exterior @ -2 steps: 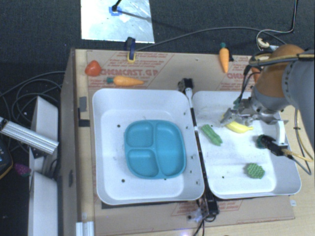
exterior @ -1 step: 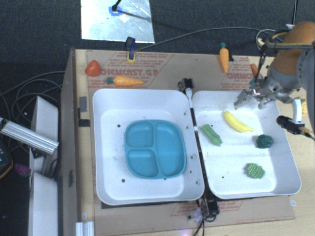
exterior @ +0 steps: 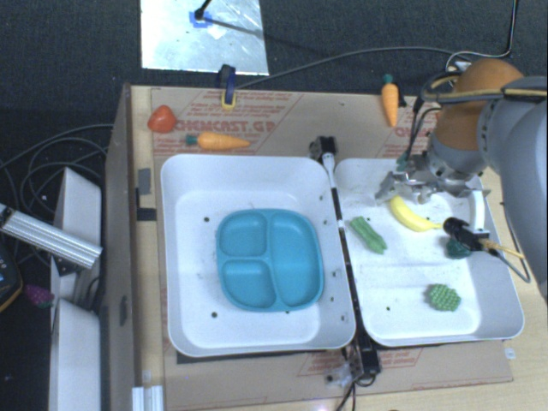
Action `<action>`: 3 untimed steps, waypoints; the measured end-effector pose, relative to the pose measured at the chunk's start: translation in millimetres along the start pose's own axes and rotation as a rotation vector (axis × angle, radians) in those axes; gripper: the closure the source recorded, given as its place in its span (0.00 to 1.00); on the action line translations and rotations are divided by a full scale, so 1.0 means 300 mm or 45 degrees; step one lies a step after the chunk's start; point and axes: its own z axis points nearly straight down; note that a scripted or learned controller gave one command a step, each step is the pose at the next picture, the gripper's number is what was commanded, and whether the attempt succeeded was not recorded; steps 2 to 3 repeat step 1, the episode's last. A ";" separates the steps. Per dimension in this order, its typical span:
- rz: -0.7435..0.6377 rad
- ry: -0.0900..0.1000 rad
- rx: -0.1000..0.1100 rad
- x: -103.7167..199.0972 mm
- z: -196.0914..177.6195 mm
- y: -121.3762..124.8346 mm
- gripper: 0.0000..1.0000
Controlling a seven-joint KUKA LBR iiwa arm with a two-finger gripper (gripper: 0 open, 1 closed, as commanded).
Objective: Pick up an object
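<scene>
The right bin (exterior: 497, 315) holds a yellow banana (exterior: 412, 216), a green pickle-like piece (exterior: 369, 235), a bumpy green item (exterior: 443, 297) and a dark teal object (exterior: 459, 239). My gripper (exterior: 404, 193) hangs low over the back of this bin, just above the banana's upper end. Its fingers (exterior: 384, 190) look spread, and nothing shows between them. The grey arm with the orange band (exterior: 479, 84) comes in from the upper right.
The left bin (exterior: 184, 315) carries a blue divided plate (exterior: 270, 258). Behind the bins on the cardboard lie two carrots (exterior: 224, 141) (exterior: 390, 101), a red tomato (exterior: 162, 119) and a blue-yellow clamp (exterior: 227, 86). A thin cable (exterior: 505, 251) runs beside the dark object.
</scene>
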 end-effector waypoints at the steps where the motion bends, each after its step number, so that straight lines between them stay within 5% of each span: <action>1: -0.003 -0.003 -0.006 -0.003 -0.040 0.005 1.00; 3: -0.003 -0.003 -0.006 -0.003 -0.040 0.005 1.00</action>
